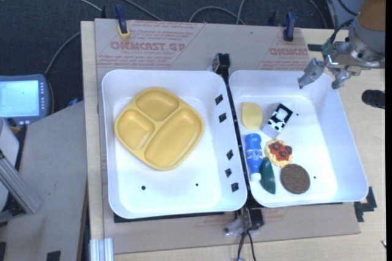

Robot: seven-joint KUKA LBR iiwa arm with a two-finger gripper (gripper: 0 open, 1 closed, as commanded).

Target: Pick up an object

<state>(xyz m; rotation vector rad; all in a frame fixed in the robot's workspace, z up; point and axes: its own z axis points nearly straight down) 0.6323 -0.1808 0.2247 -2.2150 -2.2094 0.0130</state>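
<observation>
Over the far right corner of the right bin (pixel 343 125) hangs the tool (pixel 323 75), its two grey fingers spread apart with nothing between them; one fingertip points left over the bin's back wall, the other points down near the right rim. The arm (pixel 370 15), grey with an orange band, comes in from the upper right. All the loose things lie in the right bin's left and middle part, well apart from the tool: a pale yellow piece (pixel 251 114) near the divider, a black-and-white block (pixel 279 118) just beside it, a blue bottle (pixel 253 154) lying lengthwise below the yellow piece, a red and yellow toy (pixel 279 152) beside the bottle, a dark green piece (pixel 267 175) at the bottle's lower end, and a brown disc (pixel 295 179) near the front. A yellow divided plate (pixel 159 127) rests in the left bin (pixel 122 186). Both bins sit on the brown surface (pixel 153 39), which has printed red lettering and two blue clamps at its back edge.
</observation>
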